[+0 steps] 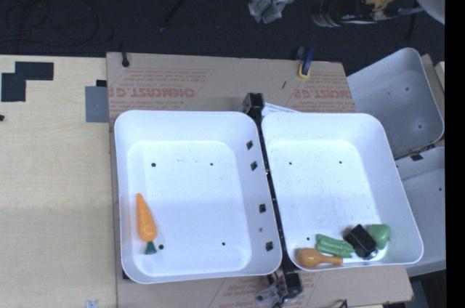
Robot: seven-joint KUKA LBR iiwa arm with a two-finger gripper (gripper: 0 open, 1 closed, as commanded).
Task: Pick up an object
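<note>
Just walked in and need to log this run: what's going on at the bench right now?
Nothing is being handled yet. The gripper hangs high over the dark area behind the two bins. A toy carrot lies alone near the front left of the left bin. In the right bin's front corner sit a green pod, a black block, a green piece and an orange pear-shaped toy.

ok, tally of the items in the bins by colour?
Orange: 2, a carrot in the left bin and a pear-shaped toy in the right bin
Green: 2, a bean pod and a rounded piece, right bin
Black: 1, a block, right bin
Total: 5
</note>
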